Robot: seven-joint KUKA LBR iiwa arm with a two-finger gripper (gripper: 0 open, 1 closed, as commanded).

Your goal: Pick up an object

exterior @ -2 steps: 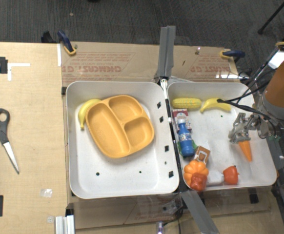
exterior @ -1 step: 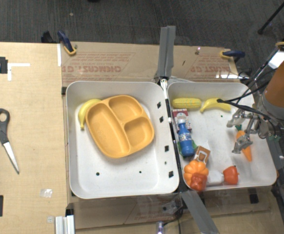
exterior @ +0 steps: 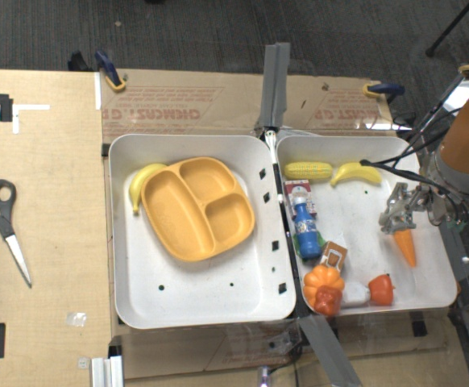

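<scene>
Carrot (exterior: 406,247) lies just below the gripper (exterior: 397,214), not yet lifted; whether that gripper is released or clenched, I cannot tell.

I see left bin (exterior: 130,297): divided plate (exterior: 196,208), banana (exterior: 143,181) at its left | right bin (exterior: 436,297): corn (exterior: 308,170) left of second banana (exterior: 357,173) | scissors (exterior: 7,224) on bench (exterior: 41,160), far left

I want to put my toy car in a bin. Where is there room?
Left bin: bare floor below and right of the yellow divided plate. Right bin: a bare patch in the middle, between the blue bottle and the carrot. It is crowded along the bottle, the corn and the orange pepper, and by the gripper.
</scene>
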